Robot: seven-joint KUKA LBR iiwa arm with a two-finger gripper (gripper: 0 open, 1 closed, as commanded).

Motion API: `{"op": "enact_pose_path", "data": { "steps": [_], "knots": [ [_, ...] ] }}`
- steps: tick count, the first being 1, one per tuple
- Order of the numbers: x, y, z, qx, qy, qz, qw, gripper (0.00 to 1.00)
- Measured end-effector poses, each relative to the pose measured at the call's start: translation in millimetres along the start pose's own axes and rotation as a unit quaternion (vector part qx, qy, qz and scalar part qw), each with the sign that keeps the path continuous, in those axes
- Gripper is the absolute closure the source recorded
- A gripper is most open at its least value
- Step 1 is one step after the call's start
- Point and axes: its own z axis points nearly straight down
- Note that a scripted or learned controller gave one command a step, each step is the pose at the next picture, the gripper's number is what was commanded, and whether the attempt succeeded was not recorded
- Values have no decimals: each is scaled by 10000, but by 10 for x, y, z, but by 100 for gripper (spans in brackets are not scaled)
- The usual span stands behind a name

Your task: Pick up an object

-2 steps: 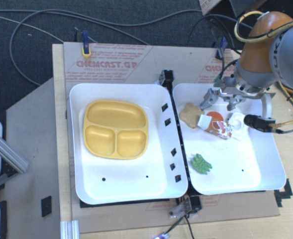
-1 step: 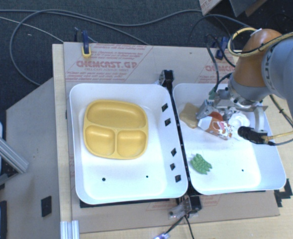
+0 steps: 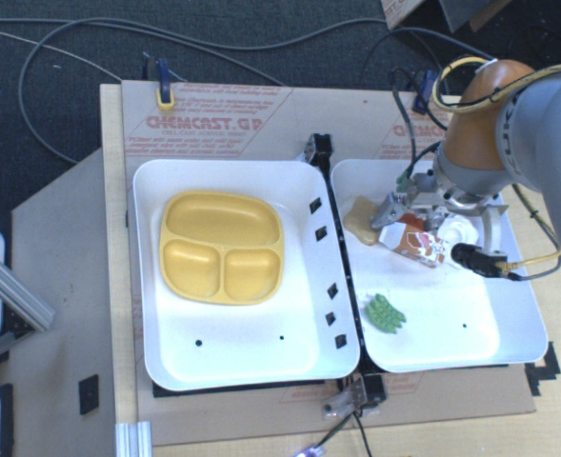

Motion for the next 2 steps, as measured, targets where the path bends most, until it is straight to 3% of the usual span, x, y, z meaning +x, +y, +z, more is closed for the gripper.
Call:
{"op": "enact_pose_path", "data": {
  "steps": [1,2],
  "knots": [
    [11,21,-131,-28,6,-3,10000,100],
    [-58,-28,-628,-20,-14,3,10000,100]
  ]
}}
